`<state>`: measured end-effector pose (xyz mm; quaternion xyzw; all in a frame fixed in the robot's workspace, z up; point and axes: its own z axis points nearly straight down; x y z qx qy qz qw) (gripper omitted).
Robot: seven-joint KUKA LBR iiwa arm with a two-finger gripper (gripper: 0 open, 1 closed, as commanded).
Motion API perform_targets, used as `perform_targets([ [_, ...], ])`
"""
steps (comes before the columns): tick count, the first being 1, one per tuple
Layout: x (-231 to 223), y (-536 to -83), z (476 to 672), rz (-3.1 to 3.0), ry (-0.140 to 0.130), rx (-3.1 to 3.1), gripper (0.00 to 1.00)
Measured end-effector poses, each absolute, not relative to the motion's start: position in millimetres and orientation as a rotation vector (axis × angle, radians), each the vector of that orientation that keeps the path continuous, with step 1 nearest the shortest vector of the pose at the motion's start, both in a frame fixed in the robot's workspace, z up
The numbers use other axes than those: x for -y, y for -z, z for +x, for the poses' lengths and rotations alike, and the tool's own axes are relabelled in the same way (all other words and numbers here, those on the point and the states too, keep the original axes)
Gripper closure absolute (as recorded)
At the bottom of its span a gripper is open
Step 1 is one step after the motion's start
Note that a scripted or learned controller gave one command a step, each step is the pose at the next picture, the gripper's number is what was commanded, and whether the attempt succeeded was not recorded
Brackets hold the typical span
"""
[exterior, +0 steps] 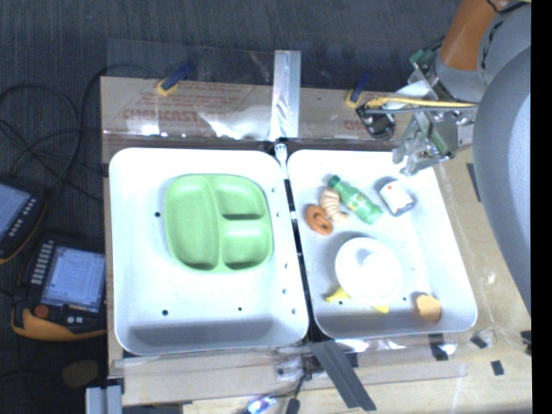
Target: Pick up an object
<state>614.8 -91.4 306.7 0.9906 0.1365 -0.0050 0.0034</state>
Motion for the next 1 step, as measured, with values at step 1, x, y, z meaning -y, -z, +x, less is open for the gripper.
perform_targets([
  [1, 65.7, -226.9, 511.1, 3.104, 0.012, -0.498, 1.0],
])
